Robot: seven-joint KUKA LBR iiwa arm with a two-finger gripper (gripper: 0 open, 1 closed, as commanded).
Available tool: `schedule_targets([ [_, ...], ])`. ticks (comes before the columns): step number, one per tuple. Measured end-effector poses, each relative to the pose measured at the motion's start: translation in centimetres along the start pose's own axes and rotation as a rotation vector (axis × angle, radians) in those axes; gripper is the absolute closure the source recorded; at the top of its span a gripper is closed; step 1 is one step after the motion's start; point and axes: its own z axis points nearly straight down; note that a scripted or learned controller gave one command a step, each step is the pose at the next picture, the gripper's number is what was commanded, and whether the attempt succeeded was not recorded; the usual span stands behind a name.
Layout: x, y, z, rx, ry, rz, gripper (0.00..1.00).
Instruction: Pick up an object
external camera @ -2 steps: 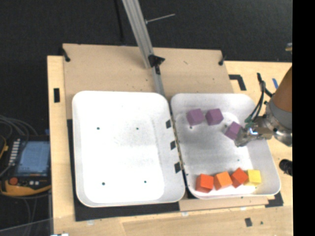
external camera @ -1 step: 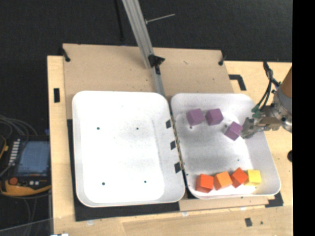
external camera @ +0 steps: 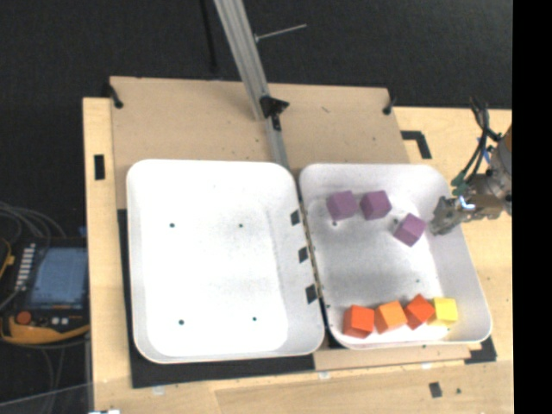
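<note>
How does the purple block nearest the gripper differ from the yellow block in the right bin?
The purple block sits turned at an angle, apart from other blocks, beside the gripper. The yellow block sits squarer at the right end of a row, against a red-orange block, near the bin's front edge. Both are small cubes of similar size in the right bin.

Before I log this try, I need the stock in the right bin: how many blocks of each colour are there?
Purple blocks: 3
Orange or red-orange blocks: 3
Yellow block: 1
Total: 7 blocks, all in the right bin. The gripper sits at that bin's right rim, beside the nearest purple block.
</note>
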Motion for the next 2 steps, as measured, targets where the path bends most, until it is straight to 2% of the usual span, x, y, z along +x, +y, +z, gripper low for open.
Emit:
schedule_targets([
  [2, 8.2, 3.1, 0.0, 0.001, 0.000, 0.001, 1.00],
])
